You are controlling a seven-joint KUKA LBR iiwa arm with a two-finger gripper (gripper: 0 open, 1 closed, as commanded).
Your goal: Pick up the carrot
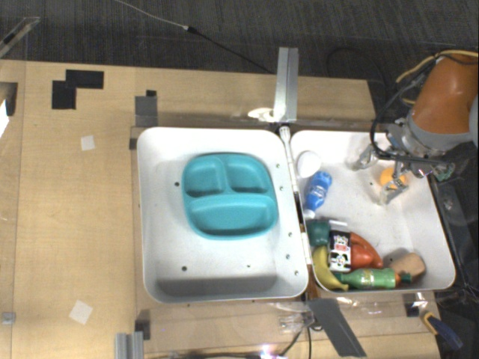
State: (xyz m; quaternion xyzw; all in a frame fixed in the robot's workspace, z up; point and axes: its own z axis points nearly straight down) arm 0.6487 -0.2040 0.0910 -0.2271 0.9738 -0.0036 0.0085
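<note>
A teal divided plate (227, 194) is seen in the left white bin (161, 275), well apart from the pincer (380, 172) on its left. Nearer the pincer, a blue bottle (317, 189) and white cup (307, 161) are found; a banana (324, 270), green bottle (369, 278) and red item (361, 251) are clustered below it in the right bin (438, 239).

Smooth matt white plastic bins (157, 200), glossy teal plastic tray (227, 194), pale wood-grain bench (67, 223), brushed metal post (287, 84).
</note>
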